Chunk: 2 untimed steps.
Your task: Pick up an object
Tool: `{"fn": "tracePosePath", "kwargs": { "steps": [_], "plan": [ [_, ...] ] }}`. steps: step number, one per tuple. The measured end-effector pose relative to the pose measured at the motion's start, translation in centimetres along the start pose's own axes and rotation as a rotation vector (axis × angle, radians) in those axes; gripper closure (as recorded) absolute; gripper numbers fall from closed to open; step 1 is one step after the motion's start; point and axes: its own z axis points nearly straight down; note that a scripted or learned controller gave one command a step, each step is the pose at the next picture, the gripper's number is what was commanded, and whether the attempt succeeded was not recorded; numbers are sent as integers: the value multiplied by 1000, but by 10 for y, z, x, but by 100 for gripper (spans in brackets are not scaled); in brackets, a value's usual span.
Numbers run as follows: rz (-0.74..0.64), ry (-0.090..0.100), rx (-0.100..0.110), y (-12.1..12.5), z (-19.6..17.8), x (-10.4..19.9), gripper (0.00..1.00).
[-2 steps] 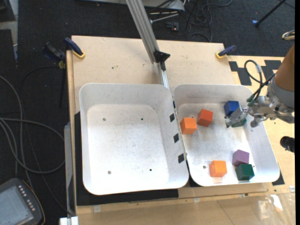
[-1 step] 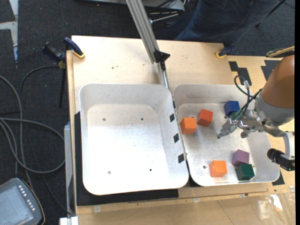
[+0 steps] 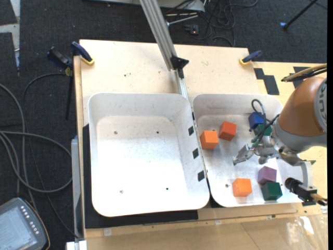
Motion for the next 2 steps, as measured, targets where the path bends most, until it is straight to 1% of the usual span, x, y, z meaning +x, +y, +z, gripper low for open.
{"fn": "tracePosePath", "kwargs": {
  "steps": [1, 2],
  "plan": [
    [0, -2, -9, 3, -14, -1, 100],
    [-1, -5, -14, -2, -74, -7, 100]
  ]
}}
